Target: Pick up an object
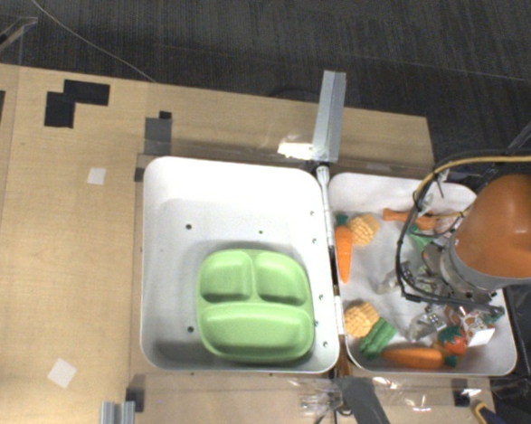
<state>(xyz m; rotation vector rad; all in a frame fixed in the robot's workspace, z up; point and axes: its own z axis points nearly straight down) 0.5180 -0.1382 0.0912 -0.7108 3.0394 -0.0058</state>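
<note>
Orange and rounded, the arm's wrist band (509,225) hangs closest to the lens over the right bin (507,359), hiding the claw (436,305) below; we cannot tell its state. We judge we should descend straight, centred on a single toy. Candidates lie close: a long carrot (412,357) beside a green vegetable (376,337), a corn cob (360,318), another carrot (343,250). Farther left, a green tray (254,305) sits in the left bin (168,245) on the worktop (53,264)

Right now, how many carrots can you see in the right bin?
3 visible. One carrot lies along the left wall, one near the back edge, one at the front. The arm covers part of the bin, so more may be hidden.
</note>
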